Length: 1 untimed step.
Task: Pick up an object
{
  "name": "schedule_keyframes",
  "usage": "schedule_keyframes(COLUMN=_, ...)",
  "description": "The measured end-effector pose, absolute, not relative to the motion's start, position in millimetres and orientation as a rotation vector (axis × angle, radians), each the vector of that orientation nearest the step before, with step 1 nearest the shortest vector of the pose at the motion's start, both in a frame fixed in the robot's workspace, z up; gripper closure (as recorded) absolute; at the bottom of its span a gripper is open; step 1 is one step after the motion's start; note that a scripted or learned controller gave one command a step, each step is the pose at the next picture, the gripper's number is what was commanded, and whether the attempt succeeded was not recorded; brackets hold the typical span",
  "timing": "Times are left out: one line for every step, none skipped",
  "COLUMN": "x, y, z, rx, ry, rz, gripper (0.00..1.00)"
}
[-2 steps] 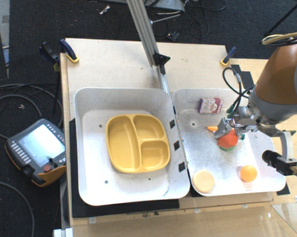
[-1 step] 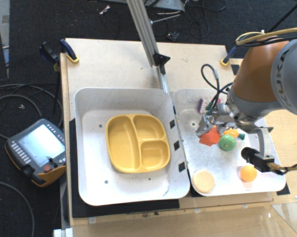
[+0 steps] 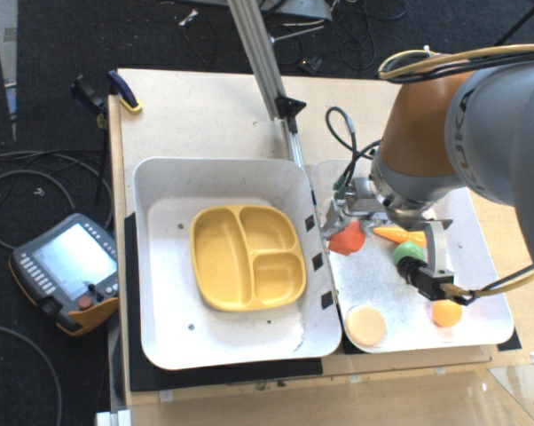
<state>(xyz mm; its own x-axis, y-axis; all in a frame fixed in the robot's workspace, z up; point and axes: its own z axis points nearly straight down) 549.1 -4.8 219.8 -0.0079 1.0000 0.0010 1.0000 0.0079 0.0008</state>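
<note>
My gripper [image 3: 342,213] hangs low over the left part of the right bin [image 3: 480,238], near the wall it shares with the left bin. A red object [image 3: 346,239] lies right under and in front of the gripper, and I cannot tell whether the two touch. Beside it to the right are an orange carrot-like piece [image 3: 398,234] and a green object [image 3: 409,253]. An orange ball [image 3: 446,313] lies near the bin's front right. A pale round disc [image 3: 366,325] rests at the front left corner. The arm's wide wrist hides the back of the right bin.
The left bin [image 3: 160,238] holds a yellow divided plate [image 3: 247,257] at its middle. A slanted metal pole [image 3: 260,47] rises behind the bins. A teach pendant [image 3: 65,273] lies on the floor to the left. Cables run around the wrist.
</note>
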Motion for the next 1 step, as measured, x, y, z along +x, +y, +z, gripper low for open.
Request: schedule_keyframes(x=573.3, y=50.9, z=217.4, rx=-2.212, ry=-2.230, rz=-0.004, gripper=1.00)
